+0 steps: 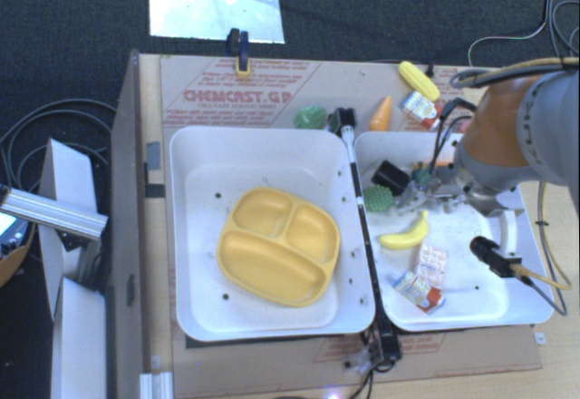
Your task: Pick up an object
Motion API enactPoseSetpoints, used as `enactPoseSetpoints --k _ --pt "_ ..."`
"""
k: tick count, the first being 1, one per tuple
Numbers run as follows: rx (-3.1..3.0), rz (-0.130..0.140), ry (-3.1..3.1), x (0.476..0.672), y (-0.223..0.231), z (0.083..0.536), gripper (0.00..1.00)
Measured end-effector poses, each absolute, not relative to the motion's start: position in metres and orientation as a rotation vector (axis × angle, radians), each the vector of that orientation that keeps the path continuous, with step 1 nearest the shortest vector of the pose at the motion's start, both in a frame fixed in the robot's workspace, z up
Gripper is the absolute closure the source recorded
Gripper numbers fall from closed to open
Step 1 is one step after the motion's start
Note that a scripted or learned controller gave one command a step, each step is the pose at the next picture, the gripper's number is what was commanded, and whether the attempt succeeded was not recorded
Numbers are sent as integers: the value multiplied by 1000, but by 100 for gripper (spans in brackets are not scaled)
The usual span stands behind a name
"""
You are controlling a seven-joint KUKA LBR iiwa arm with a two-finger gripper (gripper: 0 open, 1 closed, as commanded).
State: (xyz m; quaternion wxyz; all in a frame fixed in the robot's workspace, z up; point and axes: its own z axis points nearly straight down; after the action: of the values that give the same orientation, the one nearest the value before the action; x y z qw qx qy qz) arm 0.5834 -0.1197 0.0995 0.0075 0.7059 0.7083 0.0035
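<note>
From above, the gripper [419, 195] hung low in the right bin [489, 311], just over a green toy [378, 199]. I could not tell its grip. A yellow banana [405, 233] lay just near of it.

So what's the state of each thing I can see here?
Yellow tray: upright, flat in the left bin.
Banana: lying in the right bin, loose.
Packets: lying flat near the right bin's front.
Black block: lying at the right bin's back.
Green piece: resting beside the divider.
Carrot: lying outside the bins, on the cardboard.
Gripper: low over the right bin, grip unclear.
</note>
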Motion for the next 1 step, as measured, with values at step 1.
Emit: enactPoseSetpoints --k 1 --pt "2222 -2 2225 559 -102 83 0"
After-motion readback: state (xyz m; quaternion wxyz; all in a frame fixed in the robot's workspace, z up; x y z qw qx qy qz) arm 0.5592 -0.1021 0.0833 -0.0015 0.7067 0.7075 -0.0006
